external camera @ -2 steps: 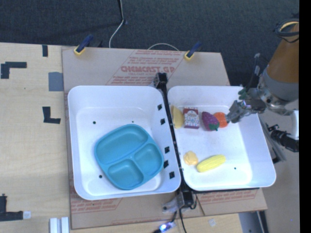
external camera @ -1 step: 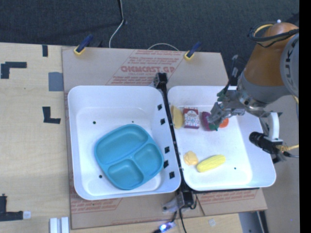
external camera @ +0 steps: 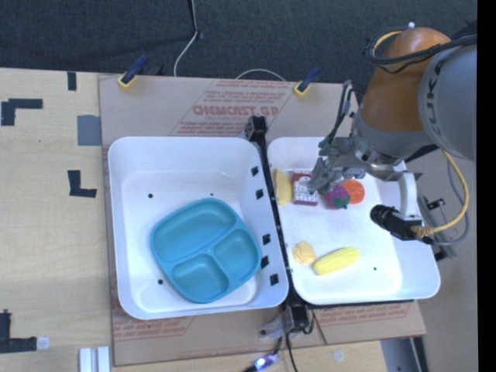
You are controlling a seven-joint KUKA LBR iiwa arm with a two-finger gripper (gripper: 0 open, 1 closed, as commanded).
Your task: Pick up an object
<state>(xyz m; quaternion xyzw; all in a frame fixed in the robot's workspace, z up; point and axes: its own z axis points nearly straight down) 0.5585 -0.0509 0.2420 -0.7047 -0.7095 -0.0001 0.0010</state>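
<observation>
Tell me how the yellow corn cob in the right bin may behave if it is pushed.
The corn cob looks rounded and long, so it would probably roll sideways. It seems a light plastic toy, likely stiff. It lies apart from the small yellow piece, so it may slide freely.

Red print reading "CHEMCAST GP" on the brown cardboard sheet [external camera: 232, 108] under the two bins, upper middle of the frame — smaller lines beside it too blurred to read. Part of dark lettering, seemingly "KU", on the grey arm [external camera: 453, 91] at the right edge. Small red-and-white packet [external camera: 304, 192] printed, illegible.
</observation>
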